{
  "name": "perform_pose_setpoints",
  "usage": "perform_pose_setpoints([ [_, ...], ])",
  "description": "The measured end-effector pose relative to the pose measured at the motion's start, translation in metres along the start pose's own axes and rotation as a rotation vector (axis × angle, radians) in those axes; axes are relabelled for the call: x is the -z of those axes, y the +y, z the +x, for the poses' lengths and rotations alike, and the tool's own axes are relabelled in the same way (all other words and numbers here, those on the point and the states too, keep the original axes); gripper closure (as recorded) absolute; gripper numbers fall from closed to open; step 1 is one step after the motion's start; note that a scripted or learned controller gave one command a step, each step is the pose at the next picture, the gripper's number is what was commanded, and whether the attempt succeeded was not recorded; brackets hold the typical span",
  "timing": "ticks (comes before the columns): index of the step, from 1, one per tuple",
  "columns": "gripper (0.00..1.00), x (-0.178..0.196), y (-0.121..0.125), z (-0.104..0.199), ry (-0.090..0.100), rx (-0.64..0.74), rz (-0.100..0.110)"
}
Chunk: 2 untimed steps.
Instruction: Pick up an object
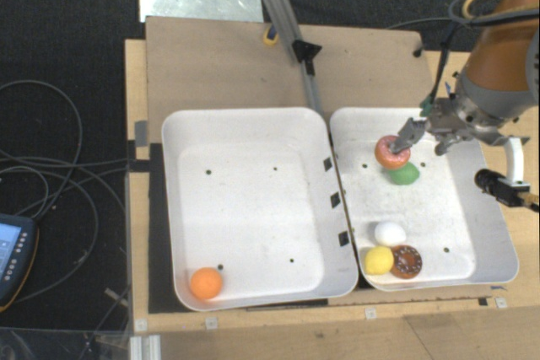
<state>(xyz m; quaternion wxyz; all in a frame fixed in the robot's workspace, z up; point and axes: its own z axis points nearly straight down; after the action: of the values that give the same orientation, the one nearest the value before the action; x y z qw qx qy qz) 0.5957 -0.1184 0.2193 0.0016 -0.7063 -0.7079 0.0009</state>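
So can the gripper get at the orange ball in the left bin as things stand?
Probably yes: the orange ball lies alone near its bin's front corner, nothing over it. The gripper is above the right bin, so it's a long reach.

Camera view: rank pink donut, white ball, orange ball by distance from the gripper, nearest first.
From the gripper:
1. Pink donut, right bin, far end, right beside the fingers.
2. White ball, right bin, near end.
3. Orange ball, left bin, near-left corner.

No legible text or labels anywhere.
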Motion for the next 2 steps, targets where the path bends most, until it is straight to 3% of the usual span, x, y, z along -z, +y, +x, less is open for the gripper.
perform_pose_setpoints([
  [1,0.0,-0.061,0.006,0.0,0.0,-0.001,0.001],
  [2,0.0,-0.114,-0.004,-0.003,0.0,-0.001,0.001],
])
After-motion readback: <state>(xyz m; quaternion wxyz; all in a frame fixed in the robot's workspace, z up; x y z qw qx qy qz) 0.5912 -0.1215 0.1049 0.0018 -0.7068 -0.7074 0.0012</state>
